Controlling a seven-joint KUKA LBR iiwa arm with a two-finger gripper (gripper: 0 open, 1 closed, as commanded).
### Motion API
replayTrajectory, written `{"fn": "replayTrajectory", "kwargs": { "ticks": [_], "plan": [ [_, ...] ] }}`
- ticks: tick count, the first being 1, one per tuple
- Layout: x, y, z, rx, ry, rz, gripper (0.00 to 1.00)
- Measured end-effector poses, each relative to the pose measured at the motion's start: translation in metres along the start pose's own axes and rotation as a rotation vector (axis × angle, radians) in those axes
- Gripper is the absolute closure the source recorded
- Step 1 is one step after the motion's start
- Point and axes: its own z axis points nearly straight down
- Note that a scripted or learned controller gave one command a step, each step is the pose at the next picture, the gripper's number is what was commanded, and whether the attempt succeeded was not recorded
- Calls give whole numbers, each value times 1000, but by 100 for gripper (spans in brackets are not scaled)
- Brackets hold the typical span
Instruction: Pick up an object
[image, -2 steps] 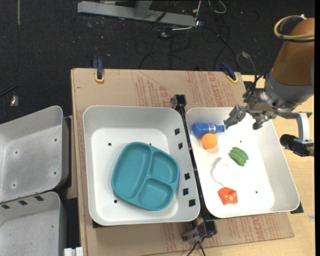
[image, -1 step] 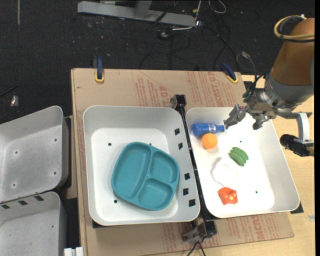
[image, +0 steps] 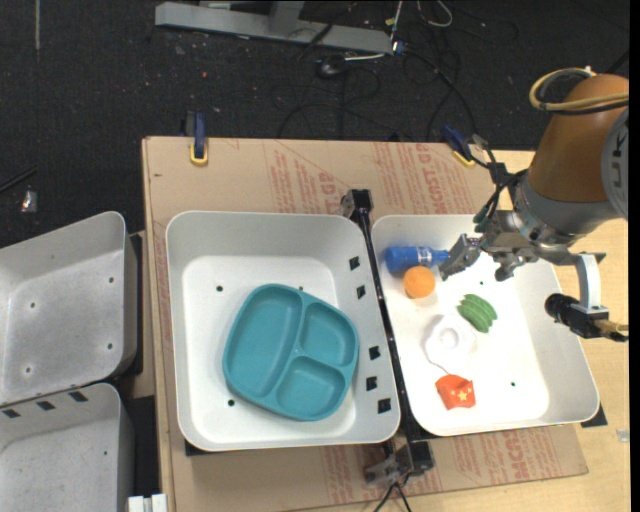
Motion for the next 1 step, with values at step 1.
{"fn": "replayTrajectory", "kwargs": {
  "ticks": [1],
  "plan": [
    [-1, 1, 43, -1, 0, -1, 0]
  ]
}}
